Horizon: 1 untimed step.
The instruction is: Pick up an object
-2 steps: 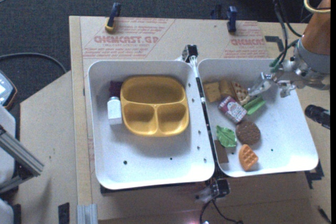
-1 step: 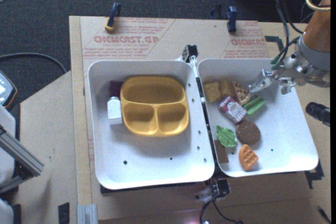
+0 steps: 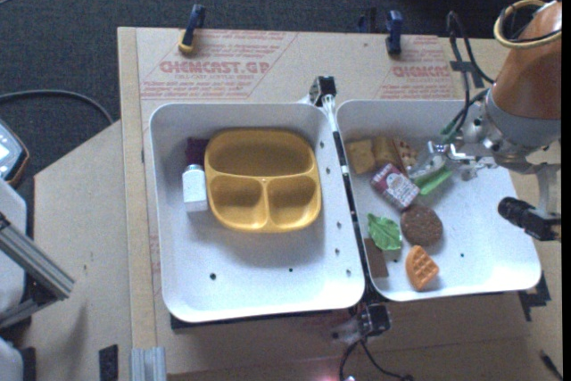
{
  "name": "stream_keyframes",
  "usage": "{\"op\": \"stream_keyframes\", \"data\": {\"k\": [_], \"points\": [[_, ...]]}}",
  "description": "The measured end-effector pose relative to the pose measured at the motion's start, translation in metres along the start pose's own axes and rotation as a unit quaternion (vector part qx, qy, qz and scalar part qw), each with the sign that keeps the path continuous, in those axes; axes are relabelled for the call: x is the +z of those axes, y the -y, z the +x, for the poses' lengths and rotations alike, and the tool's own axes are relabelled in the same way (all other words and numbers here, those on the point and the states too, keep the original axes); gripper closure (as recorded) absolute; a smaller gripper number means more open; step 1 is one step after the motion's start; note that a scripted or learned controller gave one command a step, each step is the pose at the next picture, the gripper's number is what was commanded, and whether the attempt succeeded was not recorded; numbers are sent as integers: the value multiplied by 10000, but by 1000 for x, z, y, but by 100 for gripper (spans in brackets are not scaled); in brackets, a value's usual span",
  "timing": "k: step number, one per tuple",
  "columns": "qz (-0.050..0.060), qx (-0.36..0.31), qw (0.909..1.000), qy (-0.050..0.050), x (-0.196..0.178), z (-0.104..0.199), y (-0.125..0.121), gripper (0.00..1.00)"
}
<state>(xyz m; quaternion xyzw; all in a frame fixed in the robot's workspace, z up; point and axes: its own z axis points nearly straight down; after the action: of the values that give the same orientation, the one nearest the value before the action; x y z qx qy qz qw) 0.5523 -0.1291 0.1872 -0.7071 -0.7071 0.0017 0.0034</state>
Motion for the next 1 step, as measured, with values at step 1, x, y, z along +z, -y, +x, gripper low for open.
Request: {"op": "stream_keyframes", "data": {"k": [1], "points": [[0,1,10000,0,43,2,3,0]]}}
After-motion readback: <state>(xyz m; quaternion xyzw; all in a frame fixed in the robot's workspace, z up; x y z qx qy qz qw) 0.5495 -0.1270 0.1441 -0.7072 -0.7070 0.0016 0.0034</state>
